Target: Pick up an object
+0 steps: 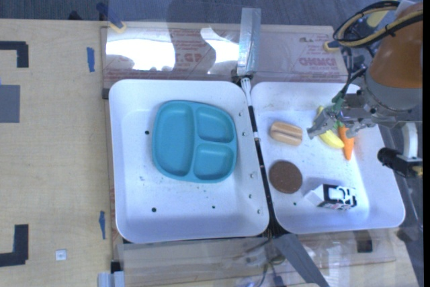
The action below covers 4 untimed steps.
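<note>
My gripper (pixel 332 126) hangs low over the right part of the right bin (pixel 376 212) and looks open. A small yellow banana-like piece (pixel 330 139) lies just below its fingertips, and an orange carrot (pixel 347 146) lies right beside that. Nothing is held between the fingers. To the left lies a tan hot dog bun (pixel 286 133), and a brown round patty (pixel 285 176) sits nearer the front. A white and black object (pixel 338 197) rests at the bin's front right.
The left bin (pixel 131 198) holds a blue divided plate (pixel 195 141). A metal divider (pixel 248 44) stands behind the seam between the bins. The arm's orange band (pixel 398 64) and its cables rise at the right.
</note>
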Each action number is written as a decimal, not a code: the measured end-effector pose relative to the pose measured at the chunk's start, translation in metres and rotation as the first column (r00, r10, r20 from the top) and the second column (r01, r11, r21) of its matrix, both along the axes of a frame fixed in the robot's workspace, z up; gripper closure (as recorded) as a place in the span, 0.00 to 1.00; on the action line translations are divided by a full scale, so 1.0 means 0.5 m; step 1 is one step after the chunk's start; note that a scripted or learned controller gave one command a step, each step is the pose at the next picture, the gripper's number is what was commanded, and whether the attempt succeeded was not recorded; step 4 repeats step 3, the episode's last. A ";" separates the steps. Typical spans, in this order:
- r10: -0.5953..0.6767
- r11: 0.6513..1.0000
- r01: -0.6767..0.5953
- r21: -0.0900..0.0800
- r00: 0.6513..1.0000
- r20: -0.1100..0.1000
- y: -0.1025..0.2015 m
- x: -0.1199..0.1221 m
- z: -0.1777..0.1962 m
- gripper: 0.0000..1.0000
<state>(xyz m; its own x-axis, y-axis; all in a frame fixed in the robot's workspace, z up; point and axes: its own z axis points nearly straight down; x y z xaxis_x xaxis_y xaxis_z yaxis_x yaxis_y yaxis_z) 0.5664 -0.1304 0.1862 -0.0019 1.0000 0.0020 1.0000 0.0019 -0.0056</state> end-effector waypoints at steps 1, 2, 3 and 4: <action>0.141 0.990 -0.141 0.000 0.990 0.004 -0.094 0.046 -0.174 0.00; 0.137 0.991 -0.137 0.002 0.991 0.002 -0.097 0.046 -0.161 1.00; -0.008 1.000 0.008 -0.001 1.000 0.005 -0.007 0.177 0.005 1.00; -0.008 1.000 0.008 -0.001 1.000 0.005 -0.007 0.177 0.005 1.00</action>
